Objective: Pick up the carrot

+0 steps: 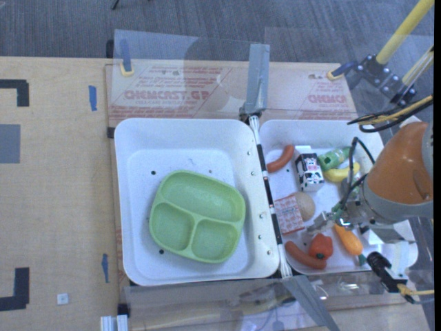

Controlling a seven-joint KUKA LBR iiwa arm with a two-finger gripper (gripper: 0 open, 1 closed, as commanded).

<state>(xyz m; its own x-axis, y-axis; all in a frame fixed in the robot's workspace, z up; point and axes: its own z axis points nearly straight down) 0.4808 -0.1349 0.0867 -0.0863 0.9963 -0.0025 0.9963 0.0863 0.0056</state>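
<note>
Orange and tapered, the carrot [349, 241] is lying in the lower right of the frame, in the right bin [375, 131], beside a red tomato-like piece [320, 245]. It is looking like light, stiff, smooth toy plastic, likely slippery; gripping across its thicker middle seems best. The jaws [342, 212] are hovering just above it, their spread being impossible to tell.

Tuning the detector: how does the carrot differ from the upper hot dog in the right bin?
The carrot is orange and tapers toward one end; the upper hot dog is reddish brown with rounded ends and even thickness. The carrot lies near the bin's front right, beside the arm; the hot dog lies at the back left, near the divider. The carrot is straight; the hot dog curves slightly. Both are elongated and lie flat at a slant.
</note>
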